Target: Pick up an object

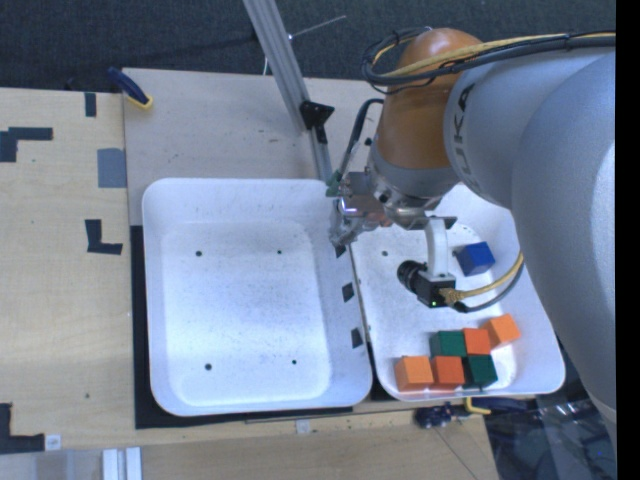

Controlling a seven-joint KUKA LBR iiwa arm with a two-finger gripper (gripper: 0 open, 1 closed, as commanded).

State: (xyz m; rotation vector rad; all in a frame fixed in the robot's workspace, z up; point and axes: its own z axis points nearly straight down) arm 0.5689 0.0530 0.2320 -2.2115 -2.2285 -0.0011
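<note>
step: approach, no catch visible | gripper [346, 220] above right bin [388, 313] near inner rim, aperture impossible to tell | next: shift toward blue block [474, 258], descend, close

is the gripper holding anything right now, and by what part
Nothing seems held: the gripper hangs at the right bin's inner rim, apart from the blue block and the orange and green blocks lying there.
</note>
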